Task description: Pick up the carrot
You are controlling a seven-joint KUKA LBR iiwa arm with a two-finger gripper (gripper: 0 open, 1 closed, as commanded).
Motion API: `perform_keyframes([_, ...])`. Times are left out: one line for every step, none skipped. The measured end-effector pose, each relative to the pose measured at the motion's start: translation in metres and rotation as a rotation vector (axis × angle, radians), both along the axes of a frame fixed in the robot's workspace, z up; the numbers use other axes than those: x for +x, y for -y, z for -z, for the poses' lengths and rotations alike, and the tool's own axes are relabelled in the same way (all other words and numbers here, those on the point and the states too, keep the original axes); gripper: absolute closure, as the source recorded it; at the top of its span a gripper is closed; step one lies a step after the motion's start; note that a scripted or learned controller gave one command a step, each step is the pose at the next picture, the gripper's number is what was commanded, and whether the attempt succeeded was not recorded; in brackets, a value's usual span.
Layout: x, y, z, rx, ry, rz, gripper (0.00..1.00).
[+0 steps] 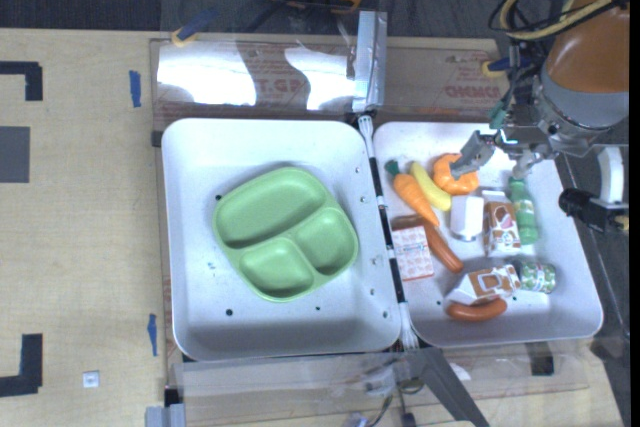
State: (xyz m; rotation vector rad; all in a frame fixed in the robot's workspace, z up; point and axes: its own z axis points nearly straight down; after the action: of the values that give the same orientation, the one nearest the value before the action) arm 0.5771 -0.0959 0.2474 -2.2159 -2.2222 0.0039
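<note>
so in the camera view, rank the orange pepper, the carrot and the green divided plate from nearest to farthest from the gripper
From the gripper, at the right bin's far side:
1. Small orange toy pepper, just left of and below it in the image, nearest.
2. Orange toy carrot with green top, further left, near the bins' divider.
3. Green three-compartment plastic plate, in the left bin, farthest.

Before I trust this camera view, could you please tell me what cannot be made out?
- Grey two-finger hand: small and blurred; whether it is open or shut is unclear.
- Orange pumpkin-shaped toy: partly covered by the hand's finger; contact is unclear.
- Long orange carrot: its far end is crowded by a yellow banana-shaped toy.
- Small printed packets: labels too small to read.
</note>
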Motion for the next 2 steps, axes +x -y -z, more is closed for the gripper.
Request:
perform_keyframes([0.016, 0.009, 0.151, -0.001, 0.011, -0.098, 0.00])
perform_keyframes([0.042, 0.003, 0.162, -0.003, 0.012, -0.323, 0.00])
